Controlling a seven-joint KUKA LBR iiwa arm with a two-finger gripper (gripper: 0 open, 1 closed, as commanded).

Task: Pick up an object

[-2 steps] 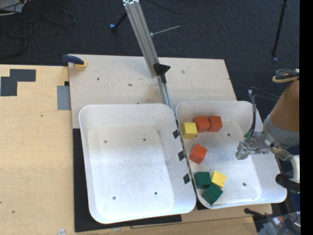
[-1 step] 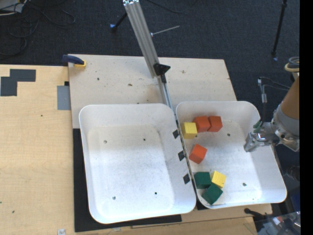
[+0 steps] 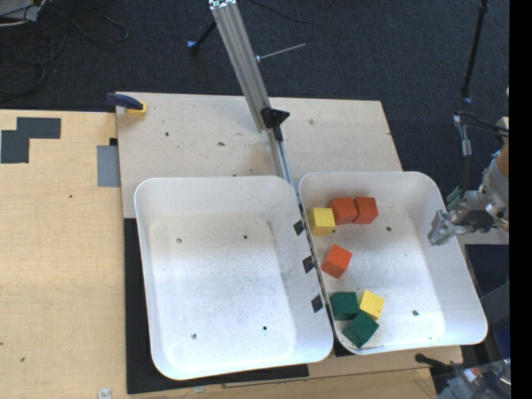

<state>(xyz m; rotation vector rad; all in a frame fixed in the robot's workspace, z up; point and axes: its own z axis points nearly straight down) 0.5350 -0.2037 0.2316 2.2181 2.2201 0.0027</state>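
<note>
Blocks, seven of them, lie in the right bin (image 3: pixel 432 191), and any one would satisfy the task. Taking that bin as a clock face, two orange blocks (image 3: pixel 353 209) sit touching each other at about eleven o'clock, with a yellow block (image 3: pixel 323 219) just beside them toward ten, close against the wall shared with the left bin (image 3: pixel 166 198). A lone orange block (image 3: pixel 337 260) rests near nine, tilted on the diagonal and apart from the others. At about seven, two green blocks (image 3: pixel 352 317) and a second yellow block (image 3: pixel 371 303) huddle together, touching.

The gripper (image 3: pixel 442 227) hangs at three o'clock, over the bin's right rim, well apart from every block and with nothing in it; whether it is spread or pressed together I cannot tell, since it is small and blurred here. Its place at the edge looks like a starting or waiting pose, not an approach.

My judgement: the lone orange block is the easiest choice, because it has free space on all sides. The clustered ones leave little room for a grasp, and the yellow one by the wall is hemmed in on one side. No pick has yet begun
</note>
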